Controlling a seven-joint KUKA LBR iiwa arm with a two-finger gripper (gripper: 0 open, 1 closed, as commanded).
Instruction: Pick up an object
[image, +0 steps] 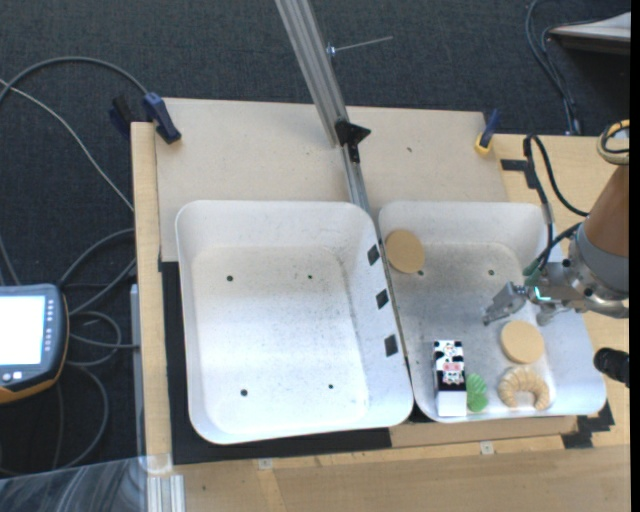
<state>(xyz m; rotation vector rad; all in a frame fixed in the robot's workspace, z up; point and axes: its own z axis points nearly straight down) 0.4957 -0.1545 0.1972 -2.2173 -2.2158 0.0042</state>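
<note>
The right bin (470, 225) holds several small objects. A round tan disc (405, 250) lies near its left wall at the back. A second tan disc (522, 342) lies toward the front right, with a croissant-shaped piece (525, 388) just in front of it. A black-and-white carton (449, 375) and a small green item (476, 392) sit at the front edge. My gripper (515, 305) hangs over the right bin, just behind and slightly left of the second disc. Nothing shows in its grasp.
The left bin (270, 320) sits beside the right one, with a slanted metal rail (325, 90) running down to the divide between them. A handheld screen unit (30, 340) and cables lie off the bench at the left.
</note>
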